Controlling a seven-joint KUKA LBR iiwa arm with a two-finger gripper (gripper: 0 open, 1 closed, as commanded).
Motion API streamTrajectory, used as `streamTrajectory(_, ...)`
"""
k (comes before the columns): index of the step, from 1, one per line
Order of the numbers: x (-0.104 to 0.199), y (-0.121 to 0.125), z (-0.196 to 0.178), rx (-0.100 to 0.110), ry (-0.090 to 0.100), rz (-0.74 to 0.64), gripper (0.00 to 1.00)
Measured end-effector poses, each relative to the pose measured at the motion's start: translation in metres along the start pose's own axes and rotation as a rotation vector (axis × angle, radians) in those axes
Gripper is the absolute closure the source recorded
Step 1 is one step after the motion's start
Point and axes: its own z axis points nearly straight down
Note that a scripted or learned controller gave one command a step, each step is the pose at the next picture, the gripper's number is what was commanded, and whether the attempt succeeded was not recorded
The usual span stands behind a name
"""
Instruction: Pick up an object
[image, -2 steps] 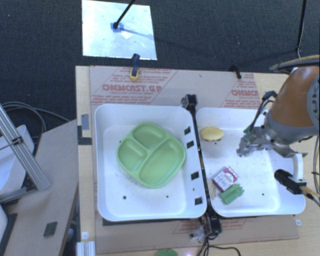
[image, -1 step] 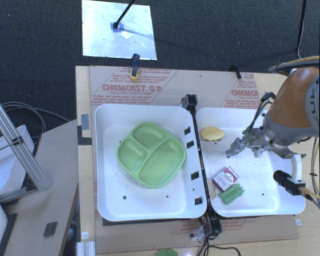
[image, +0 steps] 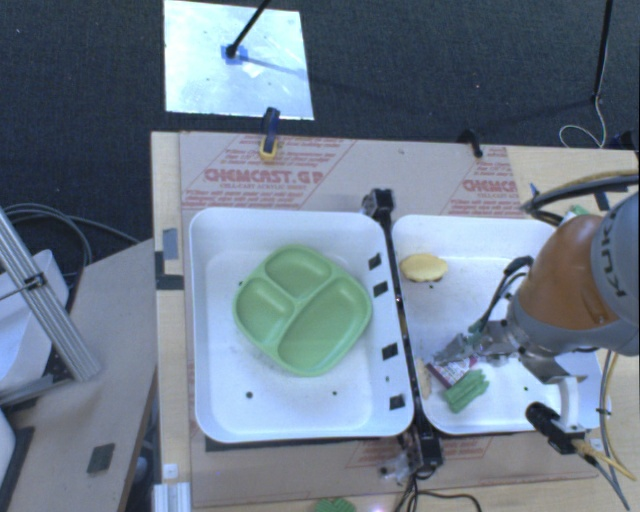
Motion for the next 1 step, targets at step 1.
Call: streamTrajectory(1,-0.0457,0.055,-0.0045,-0.003,-0.004,-0.006,0.0)
